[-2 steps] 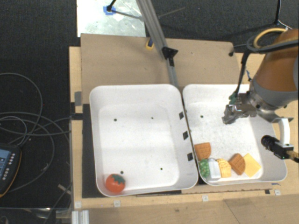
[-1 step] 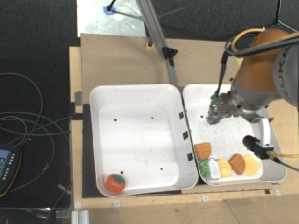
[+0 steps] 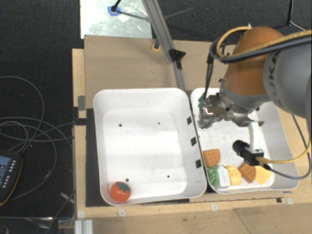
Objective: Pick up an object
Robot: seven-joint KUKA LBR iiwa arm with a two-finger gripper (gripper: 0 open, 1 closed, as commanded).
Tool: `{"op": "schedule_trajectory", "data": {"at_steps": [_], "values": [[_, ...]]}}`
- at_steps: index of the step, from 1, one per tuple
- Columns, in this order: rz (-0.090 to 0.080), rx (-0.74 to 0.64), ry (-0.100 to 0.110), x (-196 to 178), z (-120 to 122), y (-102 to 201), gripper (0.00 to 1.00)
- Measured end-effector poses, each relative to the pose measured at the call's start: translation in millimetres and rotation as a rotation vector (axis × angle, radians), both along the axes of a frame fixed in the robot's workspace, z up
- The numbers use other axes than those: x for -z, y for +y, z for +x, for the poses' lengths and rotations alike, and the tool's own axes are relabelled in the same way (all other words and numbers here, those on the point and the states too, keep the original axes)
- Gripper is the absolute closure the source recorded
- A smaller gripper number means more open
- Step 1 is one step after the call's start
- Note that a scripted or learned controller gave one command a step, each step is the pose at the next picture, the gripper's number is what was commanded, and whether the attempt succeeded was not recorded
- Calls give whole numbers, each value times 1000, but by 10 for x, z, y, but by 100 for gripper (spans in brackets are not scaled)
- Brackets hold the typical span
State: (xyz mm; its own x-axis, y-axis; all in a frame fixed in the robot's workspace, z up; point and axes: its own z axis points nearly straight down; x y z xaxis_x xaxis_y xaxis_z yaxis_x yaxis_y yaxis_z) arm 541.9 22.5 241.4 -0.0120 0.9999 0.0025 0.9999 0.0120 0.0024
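My gripper [image 3: 206, 114] hangs over the left side of the right bin [image 3: 285, 177], close to the wall it shares with the left bin [image 3: 141, 99]. The wrist and orange band above hide most of it. Below it, along the right bin's front, lie an orange-brown bread-like piece [image 3: 211, 157], a green item [image 3: 213, 174], a white item [image 3: 223, 176], a yellow corn-like piece [image 3: 234, 175], an orange waffle-like piece [image 3: 247, 172] and a yellow wedge [image 3: 263, 175]. A red tomato [image 3: 120, 191] sits in the left bin's front left corner.
A black fitting [image 3: 245, 151] with a yellow cable lies over the right bin beside the toys. A grey pole [image 3: 163, 30] slants across the back of the bench. Cables and a handheld pendant [image 3: 7, 172] lie on the floor at left.
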Motion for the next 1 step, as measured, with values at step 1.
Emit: {"op": "schedule_trajectory", "data": {"at_steps": [1], "values": [[0,1,2,129,72,522,100]]}}
